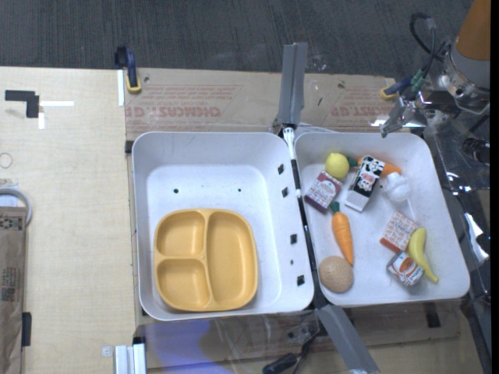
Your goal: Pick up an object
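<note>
Near edge, left bin (148, 209): yellow divided plate (207, 257) lies flat, alone — likely drop spot.

Right bin (448, 209) holds pickable clutter: brown egg-like ball (336, 274), carrot (342, 238), banana (421, 254) touching small packet (405, 269), orange-white box (398, 230). Farther back: lemon (337, 164), purple carton (322, 191), cow-print milk carton (366, 183), white lump (396, 185).

Far right corner: gripper (401, 115) hangs over bin's back rim, above desk — nothing held; open or closed, cannot tell.
</note>
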Controlling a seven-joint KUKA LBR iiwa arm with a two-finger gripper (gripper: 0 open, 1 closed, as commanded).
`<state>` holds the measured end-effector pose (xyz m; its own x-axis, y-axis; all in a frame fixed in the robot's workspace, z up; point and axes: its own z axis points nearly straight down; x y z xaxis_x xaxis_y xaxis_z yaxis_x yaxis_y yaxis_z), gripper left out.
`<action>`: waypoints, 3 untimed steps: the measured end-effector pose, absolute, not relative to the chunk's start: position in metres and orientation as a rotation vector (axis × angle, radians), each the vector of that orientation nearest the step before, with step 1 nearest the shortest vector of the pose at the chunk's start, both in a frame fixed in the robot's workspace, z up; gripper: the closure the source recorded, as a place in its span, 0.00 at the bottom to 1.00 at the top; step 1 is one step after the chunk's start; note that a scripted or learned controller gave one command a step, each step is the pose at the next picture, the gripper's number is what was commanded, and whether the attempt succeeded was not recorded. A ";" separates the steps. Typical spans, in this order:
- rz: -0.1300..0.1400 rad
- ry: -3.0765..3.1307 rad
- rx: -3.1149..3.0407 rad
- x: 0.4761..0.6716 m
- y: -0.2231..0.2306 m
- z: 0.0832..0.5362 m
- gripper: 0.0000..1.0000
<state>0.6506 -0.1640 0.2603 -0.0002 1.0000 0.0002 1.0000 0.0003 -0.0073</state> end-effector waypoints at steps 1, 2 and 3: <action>0.008 -2.253 -2.181 0.633 -0.154 0.133 0.00; 0.005 -2.269 -2.164 0.530 -0.127 0.088 0.00; 0.009 -1.980 -2.433 0.500 -0.039 0.187 0.00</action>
